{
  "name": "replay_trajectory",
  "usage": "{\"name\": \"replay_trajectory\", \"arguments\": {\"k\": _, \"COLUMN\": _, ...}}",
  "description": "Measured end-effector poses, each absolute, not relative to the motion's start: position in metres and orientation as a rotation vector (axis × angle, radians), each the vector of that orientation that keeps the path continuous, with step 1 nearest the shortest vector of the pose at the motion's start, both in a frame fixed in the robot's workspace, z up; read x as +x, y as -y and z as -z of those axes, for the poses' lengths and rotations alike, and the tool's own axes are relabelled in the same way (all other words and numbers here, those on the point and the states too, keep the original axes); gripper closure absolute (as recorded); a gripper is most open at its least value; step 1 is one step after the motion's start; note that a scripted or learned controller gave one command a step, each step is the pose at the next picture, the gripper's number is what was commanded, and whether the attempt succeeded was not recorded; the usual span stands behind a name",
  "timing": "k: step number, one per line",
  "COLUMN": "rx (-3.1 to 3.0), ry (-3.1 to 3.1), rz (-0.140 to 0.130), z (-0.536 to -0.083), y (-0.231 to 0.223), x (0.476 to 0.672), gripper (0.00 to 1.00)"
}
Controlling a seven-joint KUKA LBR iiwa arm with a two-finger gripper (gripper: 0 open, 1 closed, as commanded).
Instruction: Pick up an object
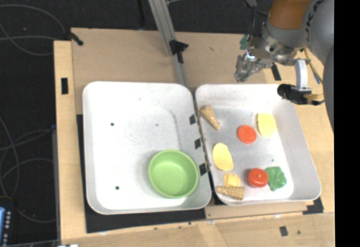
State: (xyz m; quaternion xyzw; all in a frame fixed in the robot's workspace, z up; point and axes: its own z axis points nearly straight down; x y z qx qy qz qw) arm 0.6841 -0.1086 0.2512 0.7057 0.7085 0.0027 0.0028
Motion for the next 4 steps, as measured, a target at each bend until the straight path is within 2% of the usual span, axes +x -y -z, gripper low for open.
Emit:
{"name": "replay_trajectory", "arguments": {"k": 1, "rx": 2.214, "ry": -2.230, "rz": -0.004, "z": -0.261, "y": 0.060, "x": 0.656, "gripper": 1.00}}
{"name": "replay_trajectory", "arguments": {"k": 2, "rx": 2.216, "ry": -2.229, "rz": 0.001, "z": -0.248, "y": 0.016, "x": 0.628, "gripper": 1.00}}
{"name": "replay_trajectory", "arguments": {"k": 4, "rx": 2.215, "ry": -2.230, "rz": 0.000, "z": -0.240, "y": -0.073, "x": 0.585, "gripper": 1.00}}
